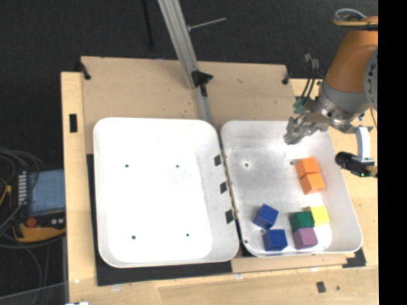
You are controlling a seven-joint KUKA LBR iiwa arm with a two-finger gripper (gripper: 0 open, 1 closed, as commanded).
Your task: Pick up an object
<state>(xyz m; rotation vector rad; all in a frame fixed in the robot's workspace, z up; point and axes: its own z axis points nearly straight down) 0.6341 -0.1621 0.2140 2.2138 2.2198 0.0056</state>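
Note:
My gripper point(294, 134) hangs over the far right part of the right bin point(254, 151), with nothing seen between its fingers. Two orange blocks point(310, 174) lie close together below and right of it. Toward the bin's near edge sit two blue blocks point(266, 216) point(275, 239), a green block point(301, 221), a yellow block point(319, 215) and a purple block point(306, 237).
The left bin point(156, 189) lies beside the right one, joined by clips along the shared edge. A slanted metal pole point(184, 49) rises behind the bins. Cables and a controller box point(41, 196) sit off the bench at left.

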